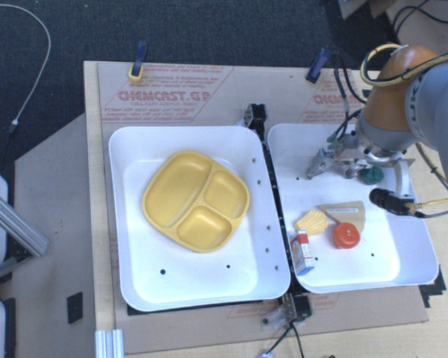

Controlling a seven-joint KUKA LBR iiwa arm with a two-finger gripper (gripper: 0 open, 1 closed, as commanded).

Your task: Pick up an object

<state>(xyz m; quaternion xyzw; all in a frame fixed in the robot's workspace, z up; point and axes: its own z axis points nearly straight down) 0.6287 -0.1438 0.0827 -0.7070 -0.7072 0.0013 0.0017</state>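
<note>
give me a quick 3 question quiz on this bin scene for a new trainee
1. True or false: the yellow divided plate lies in the same bin as the red round object.
2. Multiple choice: where is the gripper? A) over the left bin B) over the far part of the right bin C) off the bench
3. Fill in: the plate has ___ compartments.

Key
1. False; the plate is in the left bin and the red object in the right.
2. B
3. three
</note>
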